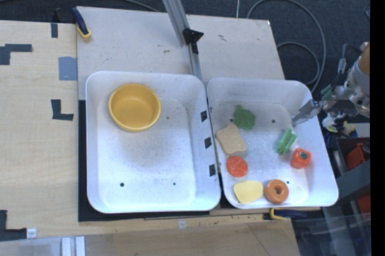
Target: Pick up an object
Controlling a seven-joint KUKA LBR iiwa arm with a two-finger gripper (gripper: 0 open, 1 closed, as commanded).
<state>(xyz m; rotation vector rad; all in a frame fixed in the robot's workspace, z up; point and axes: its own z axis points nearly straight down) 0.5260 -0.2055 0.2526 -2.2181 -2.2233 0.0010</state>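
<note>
The right bin (264, 88) holds several toy foods. A green leafy piece (243, 118) lies near its middle, with a tan bread slice (231, 140) just below it. A red tomato slice (237, 166), a yellow cheese piece (248, 192) and an orange donut (277, 191) sit along the front. A green vegetable (285, 142) and a red-orange fruit (300, 158) lie at the right side. My gripper (304, 112) hangs over the bin's right rim, up and to the right of the green vegetable, with nothing seen in it.
The left bin (96, 146) carries a yellow bowl (134, 106) in its back left corner. A slanted metal bar (174, 2) runs down to the gap between the bins. Cables (289, 44) loop behind the right bin. The arm's wrist (360, 83) is at the right edge.
</note>
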